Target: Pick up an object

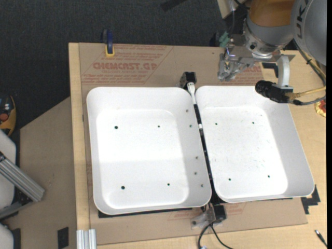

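Gripper (230,69) hangs at about 1 o'clock in the camera view, below the arm's orange band (270,9), over the brown board (129,61) just beyond the far rim of the right bin (298,154). Whether it is spread or pressed together cannot be told at this size. Which object is meant for picking, and where it lies, cannot be told either.

Both bins show plain white floors marked with a few small dark dots. The left bin (93,139) sits toward 9 o'clock and the right toward 3 o'clock, their inner rims touching along a dark seam. A black clip (188,79) sits at the seam's 12 o'clock end and another (216,212) at its 6 o'clock end. A black fitting (271,91) overhangs the right bin's 1 o'clock corner, near the gripper. A blue and yellow clamp (108,41) grips the board's edge at 11 o'clock, well apart from the arm.
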Controlling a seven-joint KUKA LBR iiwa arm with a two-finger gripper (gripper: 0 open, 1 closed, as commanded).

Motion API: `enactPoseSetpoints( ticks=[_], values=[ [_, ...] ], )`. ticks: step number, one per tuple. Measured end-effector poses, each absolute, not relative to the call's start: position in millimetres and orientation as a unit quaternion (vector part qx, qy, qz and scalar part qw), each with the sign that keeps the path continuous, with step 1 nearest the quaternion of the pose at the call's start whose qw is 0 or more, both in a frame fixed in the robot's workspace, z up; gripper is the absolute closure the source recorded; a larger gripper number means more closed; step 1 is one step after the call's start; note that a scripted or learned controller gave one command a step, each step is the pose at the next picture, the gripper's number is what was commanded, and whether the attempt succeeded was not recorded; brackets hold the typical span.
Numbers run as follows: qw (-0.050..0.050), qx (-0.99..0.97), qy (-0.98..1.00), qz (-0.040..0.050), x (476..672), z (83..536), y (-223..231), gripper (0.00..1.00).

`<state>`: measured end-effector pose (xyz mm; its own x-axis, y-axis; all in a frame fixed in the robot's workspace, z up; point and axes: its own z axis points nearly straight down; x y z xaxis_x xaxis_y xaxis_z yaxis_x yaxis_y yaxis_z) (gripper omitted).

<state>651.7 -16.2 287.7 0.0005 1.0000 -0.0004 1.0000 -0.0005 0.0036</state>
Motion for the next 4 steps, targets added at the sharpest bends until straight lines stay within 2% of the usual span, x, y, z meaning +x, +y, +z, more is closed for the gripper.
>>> enactPoseSetpoints(
  ticks=[1,2,3,4],
  values=[
    [0.003,0.707,0.707,0.0027,647.5,340,-13,1.0],
    [-0.002,0.706,0.708,-0.0017,666.4,256,31,1.0],
    [0.002,0.706,0.708,0.0025,654.4,300,47,1.0],
    [0.004,0.709,0.706,0.0022,658.8,350,-17,1.0]
  ],
)
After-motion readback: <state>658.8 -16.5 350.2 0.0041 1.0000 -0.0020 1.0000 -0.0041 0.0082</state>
